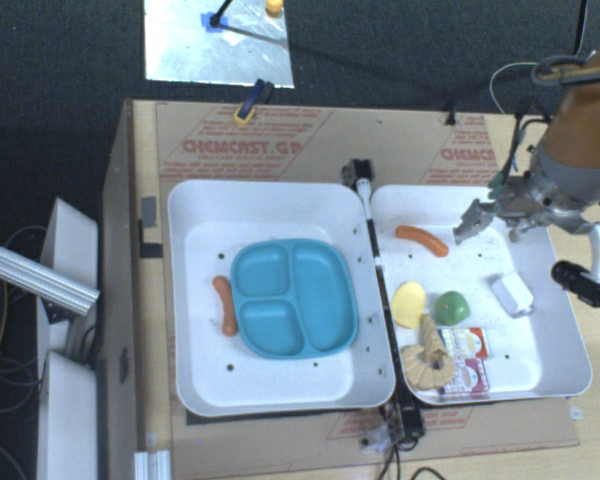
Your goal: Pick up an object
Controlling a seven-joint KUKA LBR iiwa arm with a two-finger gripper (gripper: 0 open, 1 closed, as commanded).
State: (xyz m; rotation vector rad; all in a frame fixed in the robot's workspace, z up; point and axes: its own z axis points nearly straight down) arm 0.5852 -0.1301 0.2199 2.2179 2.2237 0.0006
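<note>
My gripper (493, 226) hangs over the back of the right bin (570, 363), open, with nothing between its fingers. An orange sausage (422, 239) lies just left of it on the bin floor. Nearer the front lie a yellow fruit (409, 303), a green ball (451, 307) and a pale grey block (512, 293). A tan item (432, 358) and a red and white packet (467, 353) sit at the front edge.
The left bin (195, 228) holds a blue divided plate (292, 298) and a second orange sausage (225, 305) beside it. A ridge (375, 258) where the bin walls meet separates the bins. A black part (583, 283) of the arm overhangs the right bin's right rim.
</note>
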